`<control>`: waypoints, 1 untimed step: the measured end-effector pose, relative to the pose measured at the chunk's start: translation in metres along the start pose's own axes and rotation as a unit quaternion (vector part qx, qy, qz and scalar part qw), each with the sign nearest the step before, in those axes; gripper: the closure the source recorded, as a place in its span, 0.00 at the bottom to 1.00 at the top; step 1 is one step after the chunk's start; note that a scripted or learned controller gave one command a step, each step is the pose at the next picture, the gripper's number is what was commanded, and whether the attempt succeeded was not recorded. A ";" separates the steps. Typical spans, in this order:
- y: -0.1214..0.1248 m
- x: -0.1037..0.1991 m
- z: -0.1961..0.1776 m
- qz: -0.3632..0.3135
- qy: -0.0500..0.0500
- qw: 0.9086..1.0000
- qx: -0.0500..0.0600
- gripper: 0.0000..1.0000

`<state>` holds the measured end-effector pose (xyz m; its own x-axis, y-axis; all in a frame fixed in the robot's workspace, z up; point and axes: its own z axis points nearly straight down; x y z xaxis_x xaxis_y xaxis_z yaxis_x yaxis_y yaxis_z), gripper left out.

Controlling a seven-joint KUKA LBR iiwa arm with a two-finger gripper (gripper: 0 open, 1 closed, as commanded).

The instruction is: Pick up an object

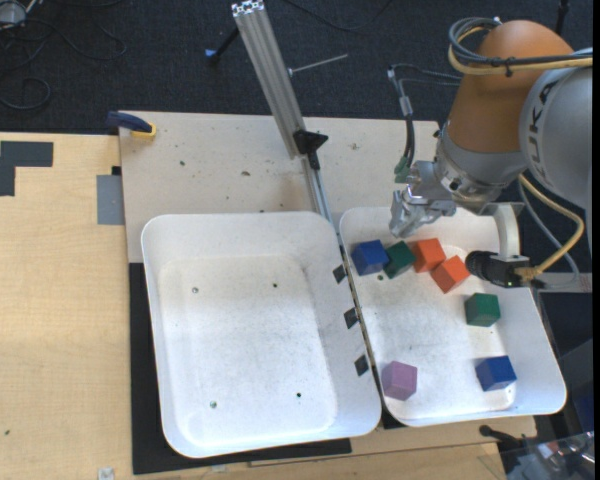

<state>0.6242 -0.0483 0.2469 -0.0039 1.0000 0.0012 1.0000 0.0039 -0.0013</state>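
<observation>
The left bin (250, 338) has lots of open floor. In the right bin (540, 388), four blocks (410, 258) crowd together near the top, touching or almost. The purple block (399, 379) sits beside the middle wall. Open floor lies in the middle.

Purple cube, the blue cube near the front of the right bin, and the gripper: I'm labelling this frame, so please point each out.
purple cube (399, 379), camera view, top face.
blue cube (496, 372), camera view, top face.
gripper (412, 224), camera view, between its fingertips.
</observation>
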 end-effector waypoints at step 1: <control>0.014 0.058 0.011 0.000 0.000 1.000 0.000 1.00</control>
<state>0.6381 0.0103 0.2356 -0.0047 1.0000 0.0017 1.0000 0.0047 -0.0020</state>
